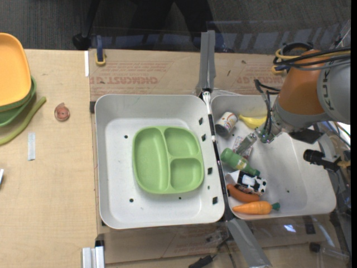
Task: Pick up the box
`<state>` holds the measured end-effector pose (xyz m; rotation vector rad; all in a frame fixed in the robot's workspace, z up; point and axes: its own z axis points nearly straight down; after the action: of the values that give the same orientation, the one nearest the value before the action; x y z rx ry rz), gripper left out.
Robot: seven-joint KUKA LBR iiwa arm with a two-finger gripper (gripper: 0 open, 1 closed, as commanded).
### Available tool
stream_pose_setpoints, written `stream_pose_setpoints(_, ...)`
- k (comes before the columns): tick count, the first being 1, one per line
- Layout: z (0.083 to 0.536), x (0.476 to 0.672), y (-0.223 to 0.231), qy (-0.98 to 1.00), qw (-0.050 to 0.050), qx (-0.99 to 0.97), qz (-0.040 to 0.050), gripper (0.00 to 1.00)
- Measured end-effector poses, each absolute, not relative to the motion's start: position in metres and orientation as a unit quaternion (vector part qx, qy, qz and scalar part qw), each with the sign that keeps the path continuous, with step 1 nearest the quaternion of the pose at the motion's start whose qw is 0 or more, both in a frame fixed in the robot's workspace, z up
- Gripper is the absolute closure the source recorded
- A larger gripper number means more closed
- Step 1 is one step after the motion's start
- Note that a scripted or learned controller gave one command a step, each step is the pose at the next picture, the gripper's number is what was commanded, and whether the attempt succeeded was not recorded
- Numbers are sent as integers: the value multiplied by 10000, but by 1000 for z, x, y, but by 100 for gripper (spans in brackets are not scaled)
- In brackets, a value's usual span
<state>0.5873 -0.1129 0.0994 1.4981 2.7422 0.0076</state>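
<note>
From my remote station, I see the grey arm point(312, 88) with its orange band reaching in from the right over the right-hand bin point(295, 188), its end effector point(246, 145) lowered among the clutter along that bin's left side; whether it is spread or pressed together I cannot tell from this angle. The box point(249, 181), small with black-and-white markings, lies in the lower left part of the same bin, just below a green bottle point(234, 159) and touching the upper of two carrots point(254, 207). A white can point(226, 122) and a banana point(252, 119) sit near the bin's far edge. The left-hand bin point(111, 166) holds a green divided plate point(167, 159). On the wooden worktop point(56, 194), stacked orange and green dishes point(14, 88) rest at far left.
</note>
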Motion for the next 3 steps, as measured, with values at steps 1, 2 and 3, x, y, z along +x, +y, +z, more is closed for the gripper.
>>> stream_pose_setpoints(1,99,596,-103,8734,66,4870,14,0)
stream_pose_setpoints(2,98,616,-102,8697,48,4935,17,0)
stream_pose_setpoints(3,98,647,-99,9274,53,3740,9,0)
